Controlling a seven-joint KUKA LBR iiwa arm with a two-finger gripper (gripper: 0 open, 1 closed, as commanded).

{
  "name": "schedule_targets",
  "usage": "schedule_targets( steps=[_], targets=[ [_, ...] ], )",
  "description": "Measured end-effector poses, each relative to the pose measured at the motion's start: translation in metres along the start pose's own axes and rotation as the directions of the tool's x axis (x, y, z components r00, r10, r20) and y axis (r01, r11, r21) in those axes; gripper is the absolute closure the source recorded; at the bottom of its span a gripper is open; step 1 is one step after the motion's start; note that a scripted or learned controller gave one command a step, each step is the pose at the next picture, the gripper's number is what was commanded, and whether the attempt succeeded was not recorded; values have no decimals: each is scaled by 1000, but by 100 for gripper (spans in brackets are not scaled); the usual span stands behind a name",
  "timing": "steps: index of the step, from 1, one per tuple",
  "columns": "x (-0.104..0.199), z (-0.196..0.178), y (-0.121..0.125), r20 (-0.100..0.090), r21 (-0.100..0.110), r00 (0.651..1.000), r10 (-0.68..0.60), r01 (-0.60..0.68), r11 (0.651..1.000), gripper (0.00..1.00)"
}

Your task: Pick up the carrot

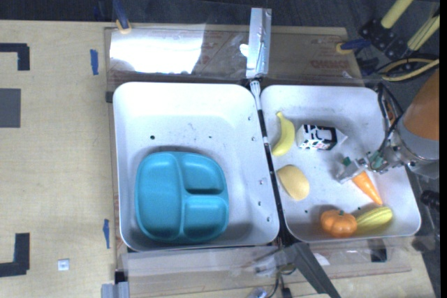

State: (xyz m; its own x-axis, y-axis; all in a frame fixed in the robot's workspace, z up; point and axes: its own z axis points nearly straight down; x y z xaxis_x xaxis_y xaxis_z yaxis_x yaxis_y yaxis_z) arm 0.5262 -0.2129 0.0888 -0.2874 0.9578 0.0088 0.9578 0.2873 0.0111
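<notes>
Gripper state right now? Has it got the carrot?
Gripper: right at the carrot's upper end in the right bin; open or shut cannot be told, and no grasp is visible.

The arm [426, 118] is cut off by the right edge; the carrot's [367, 188] upper end is hidden beneath the fingers [347, 169]

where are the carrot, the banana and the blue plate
carrot [367, 188], camera view, middle of its orange body
banana [284, 135], camera view, middle of its curved length
blue plate [181, 196], camera view, ridge between its compartments
</notes>
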Motion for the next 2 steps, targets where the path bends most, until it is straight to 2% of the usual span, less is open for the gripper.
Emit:
schedule_targets(
  steps=[1, 2],
  targets=[
    [-3, -10, 0, 11, -3, 1000, 3, -2, 1000, 100],
    [79, -136, 62, 11, 7, 930, -367, 367, 930, 100]
  ],
)
